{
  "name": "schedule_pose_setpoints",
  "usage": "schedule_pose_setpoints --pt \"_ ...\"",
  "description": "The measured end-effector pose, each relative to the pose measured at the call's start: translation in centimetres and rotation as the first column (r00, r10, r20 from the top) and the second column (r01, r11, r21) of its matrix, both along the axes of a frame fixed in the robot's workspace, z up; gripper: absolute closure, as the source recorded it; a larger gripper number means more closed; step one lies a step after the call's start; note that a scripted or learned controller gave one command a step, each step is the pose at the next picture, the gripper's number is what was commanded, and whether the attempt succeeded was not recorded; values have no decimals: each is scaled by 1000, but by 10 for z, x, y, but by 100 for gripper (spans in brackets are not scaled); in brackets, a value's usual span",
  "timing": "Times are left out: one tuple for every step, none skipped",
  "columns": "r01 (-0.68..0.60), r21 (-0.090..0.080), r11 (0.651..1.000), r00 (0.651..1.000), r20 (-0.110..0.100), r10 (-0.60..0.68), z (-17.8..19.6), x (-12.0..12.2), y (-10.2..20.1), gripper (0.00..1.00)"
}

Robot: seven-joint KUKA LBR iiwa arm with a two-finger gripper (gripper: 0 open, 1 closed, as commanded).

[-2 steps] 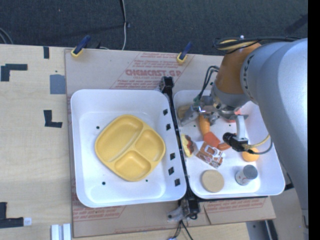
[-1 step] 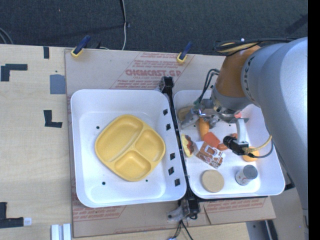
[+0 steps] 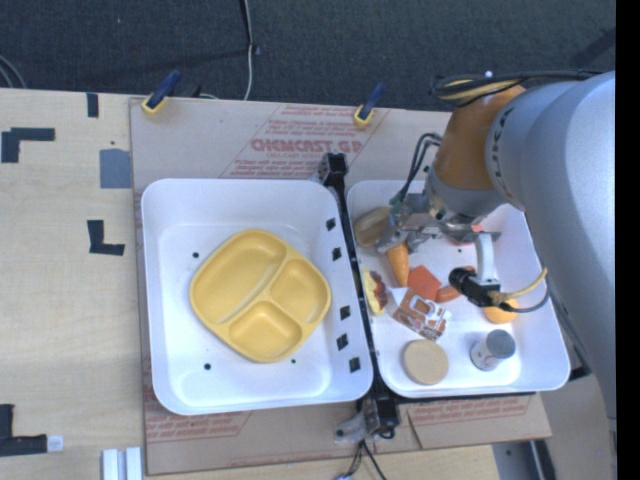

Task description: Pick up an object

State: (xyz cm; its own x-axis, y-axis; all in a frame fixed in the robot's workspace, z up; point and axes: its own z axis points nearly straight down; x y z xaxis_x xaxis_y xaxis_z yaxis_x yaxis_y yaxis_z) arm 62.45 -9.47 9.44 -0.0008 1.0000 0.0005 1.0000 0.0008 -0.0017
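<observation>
Carrot: an orange wedge in the right bin, far-left part, lying directly under the jaws.
Jaws: low over the right bin's far-left corner, just above the carrot; I cannot tell how far open they are or whether they grip anything.
Tan lump: just left of the jaws, against the bin's left wall.
Red piece: just right of the carrot, near side.
Packet: brown and white, near of the red piece.
Disc: tan and round, at the right bin's near edge.
Can: small and grey, right of the disc.
Right bin: white, holding all the small items.
Left bin: white, holding a tray.
Tray: yellow, three compartments, mid-bin.
Arm: grey with an orange band, reaching in from the right.
Surface: pale wood.
</observation>
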Motion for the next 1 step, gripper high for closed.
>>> schedule_pose_setpoints --pt "-4 2 1000 1000 0 4 93 -46 60 100"
